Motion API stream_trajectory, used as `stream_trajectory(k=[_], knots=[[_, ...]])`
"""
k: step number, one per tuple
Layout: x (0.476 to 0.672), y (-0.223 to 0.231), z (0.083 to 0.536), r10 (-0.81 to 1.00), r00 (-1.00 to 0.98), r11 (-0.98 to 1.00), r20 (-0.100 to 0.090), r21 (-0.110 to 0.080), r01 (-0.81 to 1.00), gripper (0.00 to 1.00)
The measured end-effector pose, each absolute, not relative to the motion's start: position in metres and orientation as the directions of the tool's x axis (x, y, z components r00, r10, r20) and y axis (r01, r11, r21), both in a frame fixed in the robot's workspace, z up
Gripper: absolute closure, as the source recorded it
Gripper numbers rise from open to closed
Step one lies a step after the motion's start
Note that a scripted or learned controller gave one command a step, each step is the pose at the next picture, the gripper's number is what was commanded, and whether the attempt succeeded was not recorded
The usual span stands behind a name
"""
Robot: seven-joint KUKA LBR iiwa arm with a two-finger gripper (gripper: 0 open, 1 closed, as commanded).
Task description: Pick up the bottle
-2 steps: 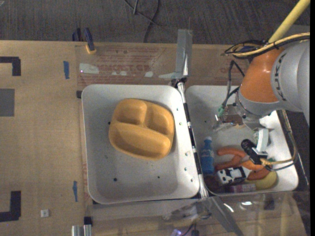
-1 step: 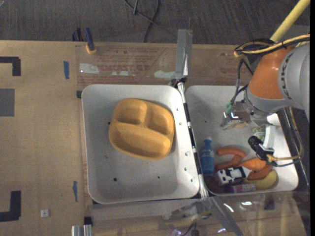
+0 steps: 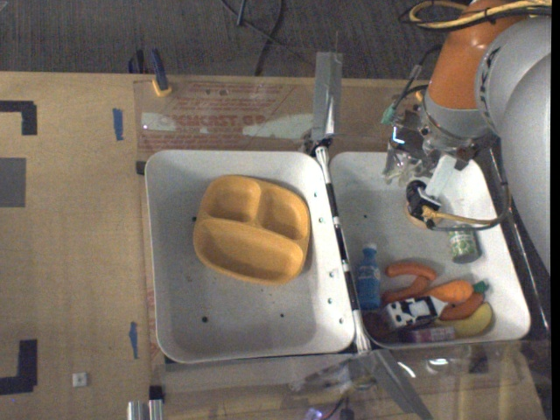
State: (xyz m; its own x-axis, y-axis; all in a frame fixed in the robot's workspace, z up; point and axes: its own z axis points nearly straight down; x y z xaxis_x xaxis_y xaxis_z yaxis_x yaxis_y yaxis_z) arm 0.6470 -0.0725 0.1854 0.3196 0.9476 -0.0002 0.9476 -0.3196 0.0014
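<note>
The bottle (image 3: 368, 278) is small and blue with a pale cap. It lies along the left wall of the right bin (image 3: 367, 191), cap toward the back. My gripper (image 3: 404, 168) hangs over the back part of that bin, well behind the bottle and a little to its right. Nothing shows in the gripper. The grey arm with its orange band (image 3: 459, 64) comes in from the upper right.
Beside the bottle lie a sausage (image 3: 411, 272), a carrot (image 3: 457, 290), a banana (image 3: 472, 322), a black-and-white box (image 3: 415, 310) and a purple item (image 3: 424, 333). A small jar (image 3: 463, 243) stands near the right wall. The left bin (image 3: 175, 261) holds an orange divided plate (image 3: 252, 228).
</note>
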Motion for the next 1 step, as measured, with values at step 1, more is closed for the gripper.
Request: stream_trajectory(k=[1], knots=[[0.6468,-0.0723,0.1851,0.948,0.319,-0.319,0.000,0.000,0.948,0.00]])
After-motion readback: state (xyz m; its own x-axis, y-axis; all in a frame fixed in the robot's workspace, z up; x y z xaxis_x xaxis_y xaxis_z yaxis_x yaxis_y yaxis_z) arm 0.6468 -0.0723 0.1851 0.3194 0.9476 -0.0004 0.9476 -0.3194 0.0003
